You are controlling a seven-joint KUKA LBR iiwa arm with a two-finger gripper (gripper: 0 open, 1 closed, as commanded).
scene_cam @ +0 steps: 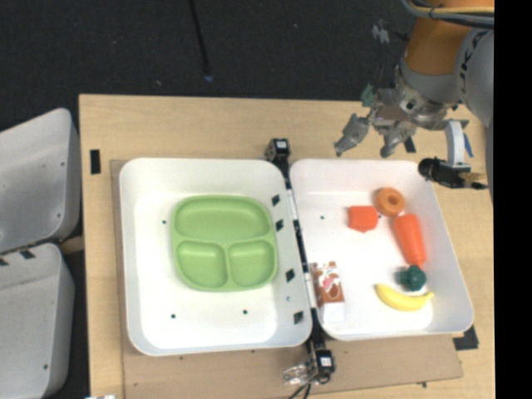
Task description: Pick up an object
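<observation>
grey hand hovering spread and empty above the far rim of the right bin

nearest picks are the orange ring and the red block, just beside each other; i would come straight down over one alone, since a slanted approach could nudge its neighbour or the carrot.

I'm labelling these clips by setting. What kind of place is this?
Likely a robotics lab's pick-and-place bench, not a kitchen: two shallow white bins on a wooden bench, a robot arm's gripper above them, and toy food such as a plastic carrot and banana.
</observation>
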